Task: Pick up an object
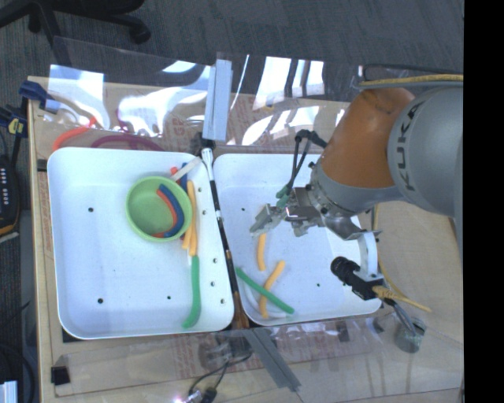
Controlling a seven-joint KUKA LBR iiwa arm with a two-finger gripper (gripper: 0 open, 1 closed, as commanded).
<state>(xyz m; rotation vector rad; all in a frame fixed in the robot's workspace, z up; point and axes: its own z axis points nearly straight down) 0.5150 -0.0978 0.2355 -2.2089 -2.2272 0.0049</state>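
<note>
A pale wooden bench (441,330) stands on dark grey carpet (260,27). Beyond the bench's far left corner sits a black chair base (118,20). Bright glare (157,102) streaks the bench's far edge.

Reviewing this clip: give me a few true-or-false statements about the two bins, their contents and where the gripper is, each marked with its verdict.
1. The green bowl sits in the left bin. True.
2. The gripper is over the left bin. False: it is over the right bin, near that bin's middle.
3. The right bin holds orange sticks and a green stick. True.
4. The long green stick lies in the right bin. False: it lies in the left bin, along its right side below the bowl.
5. The green bowl has nothing in it. False: curved red and blue pieces lie inside it.
</note>
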